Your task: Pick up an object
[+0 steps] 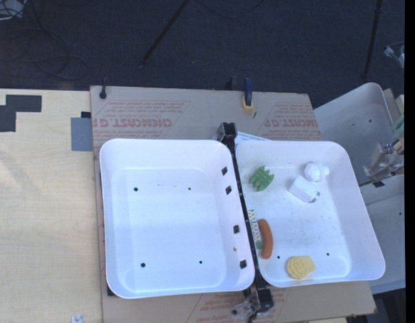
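A single fixed camera looks down at a slant from above the worktop (39,207), set far enough back to take in both white bins whole. The left bin (113,214) fills the frame's centre, the right bin (356,207) its centre right. Dark floor with cables crosses the top of the frame.

A dark floor (194,39) with thin cables (32,39) lies behind a light wooden table (39,207).

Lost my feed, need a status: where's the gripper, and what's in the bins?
Gripper parked off right bin's edge, nothing held. Hot dog, green piece, white object, yellow piece all unobstructed in right bin.
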Robot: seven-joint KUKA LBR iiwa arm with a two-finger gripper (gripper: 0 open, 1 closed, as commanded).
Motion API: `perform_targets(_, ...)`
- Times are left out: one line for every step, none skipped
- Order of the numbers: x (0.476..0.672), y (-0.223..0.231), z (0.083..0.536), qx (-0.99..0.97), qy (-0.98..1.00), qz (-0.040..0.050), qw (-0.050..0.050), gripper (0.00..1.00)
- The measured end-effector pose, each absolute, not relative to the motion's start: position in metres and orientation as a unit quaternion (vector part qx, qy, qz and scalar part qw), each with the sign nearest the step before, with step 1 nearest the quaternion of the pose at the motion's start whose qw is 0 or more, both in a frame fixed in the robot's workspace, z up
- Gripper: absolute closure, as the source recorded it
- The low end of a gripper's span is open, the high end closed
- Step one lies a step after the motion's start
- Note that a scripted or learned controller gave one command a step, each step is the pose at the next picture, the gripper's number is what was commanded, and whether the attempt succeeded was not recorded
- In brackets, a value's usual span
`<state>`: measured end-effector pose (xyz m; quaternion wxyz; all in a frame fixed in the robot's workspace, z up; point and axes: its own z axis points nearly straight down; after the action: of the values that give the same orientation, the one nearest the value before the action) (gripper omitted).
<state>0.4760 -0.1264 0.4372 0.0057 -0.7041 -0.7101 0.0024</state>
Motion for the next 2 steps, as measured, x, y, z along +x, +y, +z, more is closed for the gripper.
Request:
perform_targets(0.503,-0.181,0.543,-0.708,-0.707,-0.0010,-0.005,1.00)
perform_targets(0.475,-0.124,0.538,-0.705,-0.709,0.0007,0.002,1.00)
